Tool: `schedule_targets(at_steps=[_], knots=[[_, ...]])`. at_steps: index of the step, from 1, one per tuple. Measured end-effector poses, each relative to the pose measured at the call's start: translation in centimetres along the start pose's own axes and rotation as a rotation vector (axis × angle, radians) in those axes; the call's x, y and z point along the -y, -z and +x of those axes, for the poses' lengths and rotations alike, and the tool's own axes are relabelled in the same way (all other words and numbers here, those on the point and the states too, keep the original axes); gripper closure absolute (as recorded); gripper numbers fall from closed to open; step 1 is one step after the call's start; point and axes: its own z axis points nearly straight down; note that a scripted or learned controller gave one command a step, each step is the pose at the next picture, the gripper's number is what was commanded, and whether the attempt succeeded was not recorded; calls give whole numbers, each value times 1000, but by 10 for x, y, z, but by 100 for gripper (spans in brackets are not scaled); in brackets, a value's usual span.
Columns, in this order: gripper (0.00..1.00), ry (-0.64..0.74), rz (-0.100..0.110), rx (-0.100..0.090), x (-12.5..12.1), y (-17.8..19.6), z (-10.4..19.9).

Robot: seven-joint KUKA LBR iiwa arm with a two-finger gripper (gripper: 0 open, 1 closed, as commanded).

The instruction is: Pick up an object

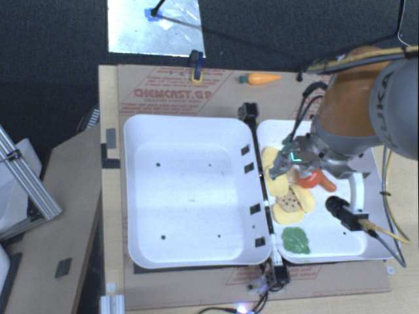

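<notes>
The arm [366,103] reaches in over the right bin [357,241] and its jaws [283,165] hang low over a cluster of toy food at that bin's left side, beside the divider. Whether the jaws are spread or pressed together I cannot tell; the wrist body and cables hide them, and nothing can be seen pinched between them.

The candidates lie close together. A yellow piece [270,156] sits just left of the jaws, another pale yellow piece [277,185] lies just below them, a cookie [289,205] rests on a yellow slice [305,198], and a red piece [314,178] lies partly under the wrist. A green leaf [296,241] lies apart, nearer the front wall. The left bin [190,188] holds nothing, and a carrot [260,79] lies on the surface [216,87] behind the bins.

The step in hand looks like the descent onto the yellow pieces. To do it well, I would pick one item and centre on it, since the crowded pile invites a grip that straddles two pieces and slips off both. These flat items likely need the tips pressed right to the bin floor before closing. The divider is close on the left, so the outer tip should stay clear of it. Lift straight up and slowly, and check that something actually comes along.
</notes>
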Motion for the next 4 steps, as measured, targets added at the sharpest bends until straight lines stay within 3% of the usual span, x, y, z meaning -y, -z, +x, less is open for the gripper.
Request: schedule_targets(at_steps=[1,2,3,4], knots=[[0,0,7,-1,46,-50,7],[100,3,-1,0,43,-36,7],[100,7,-8,0,-7,17,35],[100,8,3,-1,-53,-51,91]])
